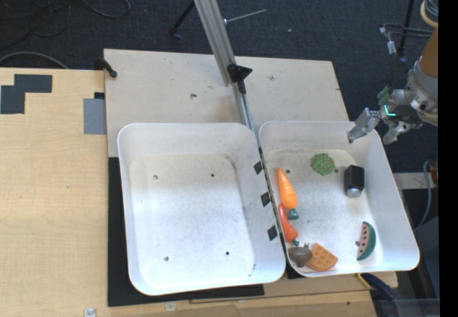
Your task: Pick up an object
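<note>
Camera view, from above the bench, is taking in two shallow white bins sitting side by side. Over at the right, the gripper [376, 126] is hanging just past the far right corner of the right bin [401, 201], above its rim, with its two fingers [360, 127] spreading apart and nothing sitting between them, so the tool is released. All the objects are lying in the right bin. A green bumpy ball [323, 163] is resting near the far end, and just beside it to the right a dark cylinder [353, 180] is lying close to the right wall. An orange carrot [287, 189] is lying along the left wall, and a second, redder carrot [288, 224] is lying right below it, the two looking as if they are touching. At the near end a waffle piece [323, 258] is sitting against a brownish lump [300, 255], and a watermelon slice [366, 240] is leaning near the right wall. The left bin [187, 205] is sitting beside it, and a slanted aluminium bar [217, 29] is rising from between the two bins.
</note>
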### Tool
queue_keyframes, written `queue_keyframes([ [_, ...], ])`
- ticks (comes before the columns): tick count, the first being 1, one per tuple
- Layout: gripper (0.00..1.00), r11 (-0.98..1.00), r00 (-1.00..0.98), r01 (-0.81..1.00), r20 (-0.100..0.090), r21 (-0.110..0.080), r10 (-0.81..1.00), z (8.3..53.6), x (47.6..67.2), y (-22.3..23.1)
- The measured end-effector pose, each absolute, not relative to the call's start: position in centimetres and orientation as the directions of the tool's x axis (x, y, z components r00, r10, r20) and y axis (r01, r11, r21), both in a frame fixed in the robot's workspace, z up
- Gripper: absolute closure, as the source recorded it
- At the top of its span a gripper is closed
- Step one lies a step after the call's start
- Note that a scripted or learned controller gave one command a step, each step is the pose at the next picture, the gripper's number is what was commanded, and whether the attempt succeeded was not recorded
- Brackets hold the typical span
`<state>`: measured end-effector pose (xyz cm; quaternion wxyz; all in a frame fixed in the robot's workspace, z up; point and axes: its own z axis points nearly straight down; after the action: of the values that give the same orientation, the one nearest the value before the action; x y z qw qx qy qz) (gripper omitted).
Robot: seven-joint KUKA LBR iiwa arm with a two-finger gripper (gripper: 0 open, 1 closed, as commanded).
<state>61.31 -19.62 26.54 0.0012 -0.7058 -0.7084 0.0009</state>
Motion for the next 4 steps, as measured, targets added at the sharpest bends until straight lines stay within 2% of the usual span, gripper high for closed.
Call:
queue_keyframes([
  [2,0.00,0.004,-0.004,1.000,0.003,-0.007,1.000,15.9,61.8,-19.3],
  [3,0.00,0.005,-0.005,1.000,0.001,0.002,1.000,11.9,62.4,-19.0],
  [4,1.00,0.004,-0.004,1.000,0.000,-0.001,1.000,12.9,62.3,-19.1],
])
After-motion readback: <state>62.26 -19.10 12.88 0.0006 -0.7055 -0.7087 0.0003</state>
